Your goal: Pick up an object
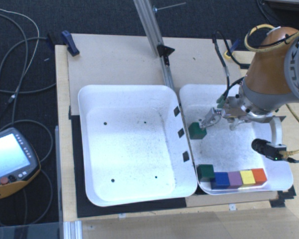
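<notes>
A: We see the gripper [205, 125] low in the right bin [229, 91], reaching toward its left wall, with a small green block [197, 131] right at its tip.

B: Between the fingers? We cannot tell; the block touches or sits just below the tip, and the jaws' state is unclear from here.

A: The block looks squat and slightly tilted; we make out no clear long axis.

B: Along the near wall we see a row of blocks touching: dark green block [205, 172], blue block [221, 179], purple block [235, 178], yellow block [247, 177], orange block [259, 175]. They sit well apart from the gripper.

A: The left bin [124, 143] lies beside it, and black clips [180, 132] line the shared wall near the green block.
</notes>
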Action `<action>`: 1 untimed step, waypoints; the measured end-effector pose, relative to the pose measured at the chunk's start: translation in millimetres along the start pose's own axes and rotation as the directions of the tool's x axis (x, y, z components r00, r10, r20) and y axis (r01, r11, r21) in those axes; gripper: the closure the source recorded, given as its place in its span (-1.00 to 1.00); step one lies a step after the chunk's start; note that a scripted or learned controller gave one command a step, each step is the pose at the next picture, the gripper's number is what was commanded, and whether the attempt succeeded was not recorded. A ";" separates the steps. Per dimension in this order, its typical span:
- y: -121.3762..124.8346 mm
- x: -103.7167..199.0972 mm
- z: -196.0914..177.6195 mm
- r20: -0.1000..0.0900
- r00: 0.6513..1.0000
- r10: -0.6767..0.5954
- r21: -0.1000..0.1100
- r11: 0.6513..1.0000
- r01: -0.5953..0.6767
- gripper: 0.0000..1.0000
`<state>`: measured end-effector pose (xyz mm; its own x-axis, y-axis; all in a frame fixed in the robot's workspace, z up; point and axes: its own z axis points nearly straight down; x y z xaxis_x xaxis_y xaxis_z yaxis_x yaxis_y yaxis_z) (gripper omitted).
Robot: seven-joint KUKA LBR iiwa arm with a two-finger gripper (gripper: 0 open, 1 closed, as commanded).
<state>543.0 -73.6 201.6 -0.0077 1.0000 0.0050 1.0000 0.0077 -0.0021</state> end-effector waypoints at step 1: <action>-20.6 -79.3 26.6 0.006 1.000 0.015 0.003 1.000 -0.016 -1.00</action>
<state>522.9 -152.9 174.6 0.0078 1.0000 -0.0013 1.0000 -0.0078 -0.0048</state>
